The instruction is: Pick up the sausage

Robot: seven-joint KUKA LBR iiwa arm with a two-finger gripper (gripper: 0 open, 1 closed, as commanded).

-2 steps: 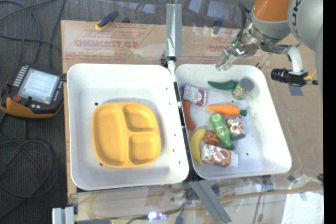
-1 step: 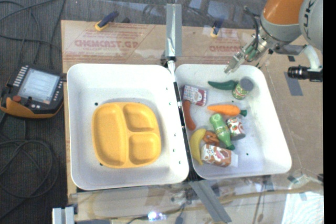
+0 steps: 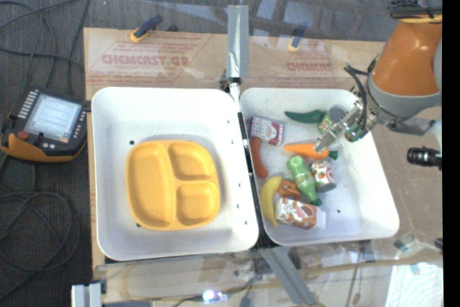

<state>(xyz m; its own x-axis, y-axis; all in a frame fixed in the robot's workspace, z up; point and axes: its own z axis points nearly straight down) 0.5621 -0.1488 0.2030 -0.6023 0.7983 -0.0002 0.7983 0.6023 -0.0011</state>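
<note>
We list smooth matt white plastic bins (image 3: 167, 98), a glossy yellow plastic tray (image 3: 172, 183) far from the metallic gripper (image 3: 332, 136), beside it a smooth reddish-brown sausage (image 3: 258, 157), and printed cardboard (image 3: 144, 60) beyond.

Both bins, the left one (image 3: 108, 118) and the right one (image 3: 374, 212), are plain white. The divided plate (image 3: 172, 183) is a solid warm yellow. The sausage (image 3: 258, 157) is reddish brown. Near it lie an orange carrot (image 3: 305, 150), a dark green pepper (image 3: 305, 115), a brighter green bottle (image 3: 302, 177) and a yellow banana (image 3: 269, 199). The small packet (image 3: 267, 130) is red and white, and the carton (image 3: 295, 212) is white with orange and red print (its pattern is too small to read). The arm (image 3: 406, 65) has an orange band above grey.
</note>
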